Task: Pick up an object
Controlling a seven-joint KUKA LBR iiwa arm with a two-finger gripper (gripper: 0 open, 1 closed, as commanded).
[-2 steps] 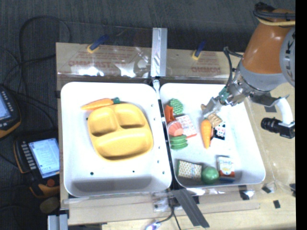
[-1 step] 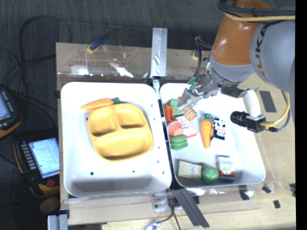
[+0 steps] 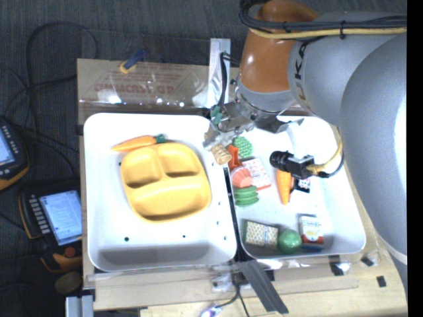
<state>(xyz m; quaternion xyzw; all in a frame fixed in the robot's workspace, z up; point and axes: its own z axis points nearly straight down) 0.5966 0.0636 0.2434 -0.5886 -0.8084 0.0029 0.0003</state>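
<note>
Landmark: the yellow tray point(image 3: 165, 180), lying in the left bin point(image 3: 99, 197); I place everything against it.
Nearest row: right of the tray and nearer the camera, in the right bin point(image 3: 344, 197), sit a patterned box point(image 3: 262, 232), a green ball point(image 3: 289, 241) and a small carton point(image 3: 310, 231).
Middle: just right of the tray, across the bins' shared wall, a green ridged piece point(image 3: 246, 196) and a pink-and-white packet point(image 3: 252, 174) crowd together; further right an orange cone point(image 3: 283, 185) points toward the camera.
Far side: a carrot point(image 3: 135, 142) lies touching the tray's far rim.
My gripper point(image 3: 221, 132): it hangs past the tray's far right corner, over the bins' shared wall.
Tool state: I cannot tell.
Task's thing: I judge it to be the small tan piece point(image 3: 220, 154) by the shared wall, directly below my tool.
Doing it well: I should come straight down, clear of the wall, and straddle one piece alone.
Hard to read: my wrist covers the right bin's far-left corner, and the clustered items blur together.
</note>
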